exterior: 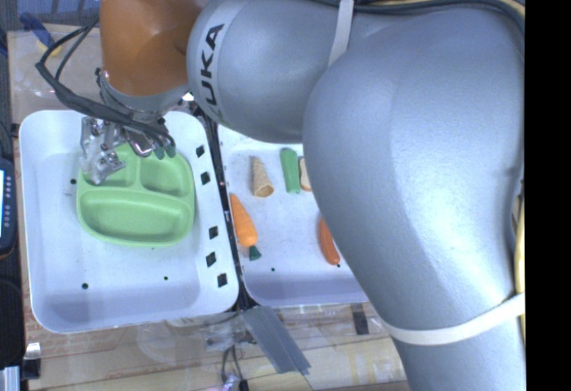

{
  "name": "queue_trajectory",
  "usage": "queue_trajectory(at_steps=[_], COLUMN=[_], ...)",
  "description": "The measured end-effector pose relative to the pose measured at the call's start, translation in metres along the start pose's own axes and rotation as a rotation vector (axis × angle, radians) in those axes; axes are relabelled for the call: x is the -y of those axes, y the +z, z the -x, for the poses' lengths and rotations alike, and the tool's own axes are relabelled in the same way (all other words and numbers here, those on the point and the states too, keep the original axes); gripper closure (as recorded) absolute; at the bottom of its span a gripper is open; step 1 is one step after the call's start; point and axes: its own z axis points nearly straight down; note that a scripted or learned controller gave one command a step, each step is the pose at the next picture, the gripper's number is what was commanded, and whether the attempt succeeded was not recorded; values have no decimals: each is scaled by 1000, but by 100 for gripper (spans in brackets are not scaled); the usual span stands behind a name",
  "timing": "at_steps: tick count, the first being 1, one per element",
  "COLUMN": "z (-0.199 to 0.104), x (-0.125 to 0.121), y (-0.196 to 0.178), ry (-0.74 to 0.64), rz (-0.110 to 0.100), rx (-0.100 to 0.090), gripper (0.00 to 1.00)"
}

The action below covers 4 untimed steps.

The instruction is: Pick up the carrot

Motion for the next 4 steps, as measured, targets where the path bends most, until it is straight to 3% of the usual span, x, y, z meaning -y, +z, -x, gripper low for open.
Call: queue_trajectory(at_steps=[1,2,3,4], z=[24,4,2,37], x=[-1,21,16,2], y=[-74,-114,-65,-62], ry=[273,580,33,-501], rz=[0,0,0,-1], rx=[7,8,0,9], gripper=[100,100,100,100])
